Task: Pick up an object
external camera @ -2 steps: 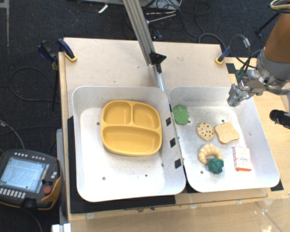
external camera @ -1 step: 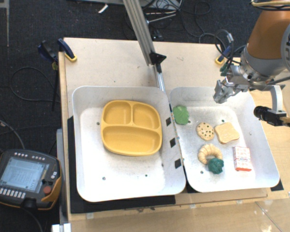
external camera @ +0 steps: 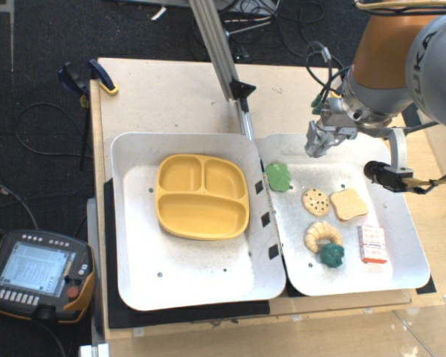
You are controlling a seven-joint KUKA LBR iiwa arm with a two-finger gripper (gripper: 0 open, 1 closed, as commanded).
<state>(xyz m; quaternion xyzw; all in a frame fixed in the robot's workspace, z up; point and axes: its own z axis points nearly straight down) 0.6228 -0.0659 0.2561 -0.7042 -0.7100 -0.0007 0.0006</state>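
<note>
In the right bin [external camera: 401,270] lie a green leafy piece [external camera: 278,176], a chocolate-chip cookie [external camera: 315,201], a slice of toast [external camera: 348,204], a croissant [external camera: 322,234], a dark green broccoli piece [external camera: 331,254] and a small red-and-white carton [external camera: 372,244]. My gripper [external camera: 318,144] hangs above the bin's far edge, up and to the right of the green leafy piece, apart from every item. Nothing shows between its fingers.
The left bin [external camera: 134,266] holds a yellow divided tray [external camera: 203,196]. A slanted metal pole [external camera: 217,39] rises behind the bins. A teach pendant [external camera: 37,274] sits off the bench at lower left. A blue-and-yellow clamp [external camera: 97,76] grips the bench's far left corner.
</note>
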